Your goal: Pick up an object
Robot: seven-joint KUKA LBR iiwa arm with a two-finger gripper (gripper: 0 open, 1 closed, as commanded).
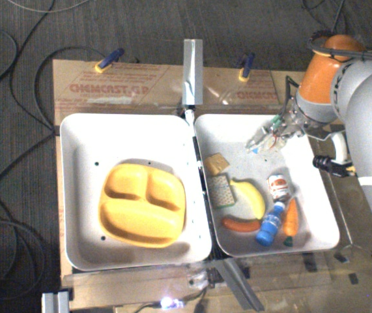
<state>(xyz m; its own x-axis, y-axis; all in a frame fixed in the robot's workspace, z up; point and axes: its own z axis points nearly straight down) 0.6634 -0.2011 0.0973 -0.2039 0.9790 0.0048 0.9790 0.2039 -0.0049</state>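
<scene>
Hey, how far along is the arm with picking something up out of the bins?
Nothing looks picked yet. The banana, carrot, blue bottle, sausage and small can all lie in the right bin, and the yellow tray sits in the left bin. The hand is over the right bin's far end, apart from them. Reaching, gripping and lifting remain.

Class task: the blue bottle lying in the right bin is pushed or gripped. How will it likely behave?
The blue bottle lies on its side and looks round, so a push would probably roll it. It seems small and plastic, so likely light and fairly stiff. The carrot and sausage lie close beside it, so it may nudge them.
</scene>
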